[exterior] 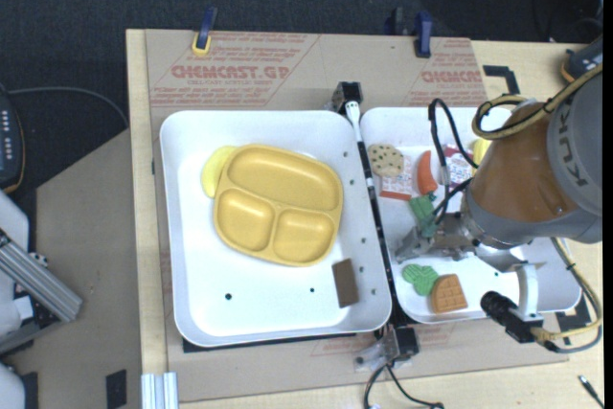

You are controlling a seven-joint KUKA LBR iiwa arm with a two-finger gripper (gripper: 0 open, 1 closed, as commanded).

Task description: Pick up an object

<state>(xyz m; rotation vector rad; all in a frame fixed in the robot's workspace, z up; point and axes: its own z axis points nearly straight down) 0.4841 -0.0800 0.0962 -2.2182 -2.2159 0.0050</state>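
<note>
Gripper [419, 242] sits low in the right bin [407, 300]; you cannot tell its state. Green toy [419, 277] lies just below it in view, touching the waffle [447, 293] on that toy's right. Expect a short downward-in-view shift.

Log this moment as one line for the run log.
arm: over right bin | tool: low among toys | left bin: yellow tray, brown block | pick: not confirmed

My orange band [512, 172] hangs over white bins [182, 206]: a yellow divided tray [278, 204], a brown block [345, 283], a speckled tan cookie [386, 158], a green piece [419, 277].
</note>
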